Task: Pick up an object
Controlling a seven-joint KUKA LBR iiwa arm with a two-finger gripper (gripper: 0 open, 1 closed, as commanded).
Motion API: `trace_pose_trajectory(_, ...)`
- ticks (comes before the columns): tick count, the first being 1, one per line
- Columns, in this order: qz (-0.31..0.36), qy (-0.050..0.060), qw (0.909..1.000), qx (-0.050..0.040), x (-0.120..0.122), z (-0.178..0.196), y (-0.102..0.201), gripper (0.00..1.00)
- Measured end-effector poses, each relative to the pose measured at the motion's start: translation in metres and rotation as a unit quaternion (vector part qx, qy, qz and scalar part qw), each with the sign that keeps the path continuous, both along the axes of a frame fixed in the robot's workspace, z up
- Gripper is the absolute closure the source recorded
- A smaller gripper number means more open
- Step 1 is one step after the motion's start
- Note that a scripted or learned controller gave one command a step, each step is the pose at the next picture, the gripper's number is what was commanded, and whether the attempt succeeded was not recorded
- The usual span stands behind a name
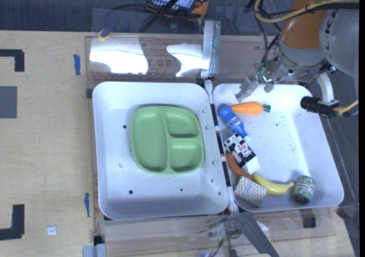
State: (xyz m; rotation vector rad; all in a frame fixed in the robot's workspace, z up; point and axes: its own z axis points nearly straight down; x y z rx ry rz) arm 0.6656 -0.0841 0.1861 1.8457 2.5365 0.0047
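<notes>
Camera view shows the claw (255, 85) just above the carrot (250, 109), holding nothing I can tell, so next it must drop down.

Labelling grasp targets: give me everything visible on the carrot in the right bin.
The small orange plastic-looking toy carrot with a green stub at its right end lies flat, pointing left, near the far left of the shallow white right bin. Its tip meets the top of the blue bottle. The gripper hangs just above, not holding it.
</notes>
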Motion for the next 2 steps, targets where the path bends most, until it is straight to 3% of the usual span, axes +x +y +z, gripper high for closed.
trace_pose_trajectory(1, 0.046, 0.007, 0.9989, 0.0006, 0.0, -0.101, -0.025, 0.0)
trace_pose_trajectory(2, 0.047, 0.003, 0.9989, -0.0008, 0.002, -0.09, -0.025, 1.0)
